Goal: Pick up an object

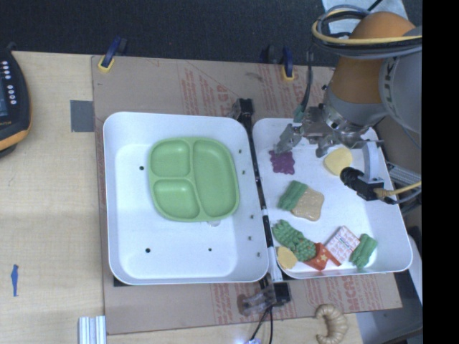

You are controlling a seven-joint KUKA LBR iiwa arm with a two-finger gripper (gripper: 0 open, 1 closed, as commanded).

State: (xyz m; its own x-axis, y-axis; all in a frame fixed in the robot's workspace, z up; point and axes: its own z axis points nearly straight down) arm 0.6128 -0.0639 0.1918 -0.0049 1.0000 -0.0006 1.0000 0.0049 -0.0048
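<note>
We look down on a desk (pixel 50 192) carrying two shallow white bins side by side. The right bin (pixel 391 224) holds a scatter of toy food. A purple bunch of grapes (pixel 282 162) lies near its upper left corner, knobbly and dark against the white. Below it a green ridged piece (pixel 291 194) touches a tan slice shaped like bread (pixel 308 206). Along the lower edge sit a bumpy green cluster (pixel 294 238), a small yellow piece (pixel 286 258), a red piece (pixel 318 258), a red-and-white packet (pixel 343 244) and a green pod-like piece (pixel 363 250), all close together. A pale yellow rounded piece (pixel 336 160) lies near the upper right, just beside the arm's hardware.

The left bin (pixel 122 192) holds a light green divided plate (pixel 193 178) with three compartments, set toward its upper middle.

The arm (pixel 376 56) reaches in from the right, its orange band above the grey wrist, cables looping over it. The jaws (pixel 292 138) hang at the upper part of the right bin, just above and beside the grapes. We cannot tell how far apart they stand, and we see nothing between them.

A tan curled object (pixel 331 322) rests on the cardboard below the bins.
</note>
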